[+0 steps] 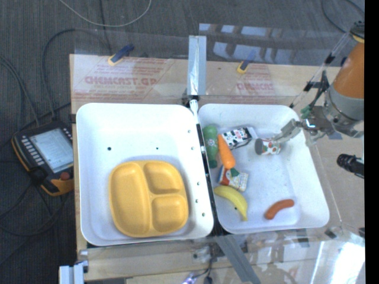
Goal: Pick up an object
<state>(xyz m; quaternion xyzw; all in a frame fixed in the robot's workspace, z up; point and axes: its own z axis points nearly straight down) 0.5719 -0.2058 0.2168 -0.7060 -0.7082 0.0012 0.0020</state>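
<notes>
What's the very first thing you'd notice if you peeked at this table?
The big yellow divided tray lying in the left bin catches the eye first. Next, the toy food in the right bin: a yellow banana, an orange carrot and a sausage. The end effector hovers over that bin's far side, by a small red-and-white cup.

This is a robotics lab rather than a home: a teach pendant (44, 152) lies on grey carpet (35, 34) among loose cables (100, 16), and the plywood surface (136, 81) (clamped at its far edge) carries two white bins (95, 123) under clear sheeting (266, 40).
</notes>
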